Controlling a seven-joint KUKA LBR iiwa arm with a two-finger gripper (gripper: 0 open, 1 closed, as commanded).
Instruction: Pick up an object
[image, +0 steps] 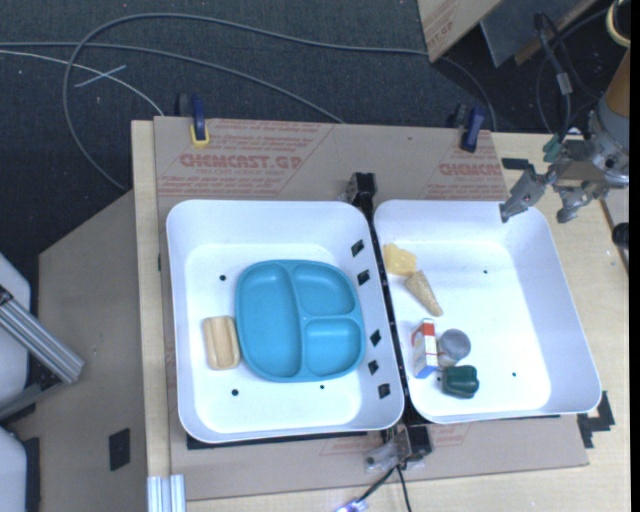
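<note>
Gripper (540, 198): 2 grey fingers spread apart, nothing between them, poised over the far right corner of the right bin (540, 300). Objects, all lower left of the gripper along that bin's left side: 1 pale yellow rounded piece (400, 261), nearest the gripper; 1 tan cone (424, 291), long axis slanting, narrow tip toward the bin's near right, just beside the yellow piece; 1 small carton (426, 348), white with red and blue print, long axis running near to far; 1 grey round item (455, 345) touching the carton's right side; 1 dark green glossy lump (461, 380), farthest from the gripper, at the near edge. Left bin (190, 300), well to the gripper's left: 1 blue plastic plate (298, 319) with 3 compartments, rounded corners; 1 tan bread-like block (221, 342) just beyond it, long axis near to far. Both bins shallow, white, smooth, parted by a black strip with clips (372, 290). Surface: a tan board (300, 150) with red printed lettering, held by 2 blue clamps (199, 120) at the far edge. Surroundings: dark carpet with grey cables (120, 60), a cardboard box (450, 25) at far right.
</note>
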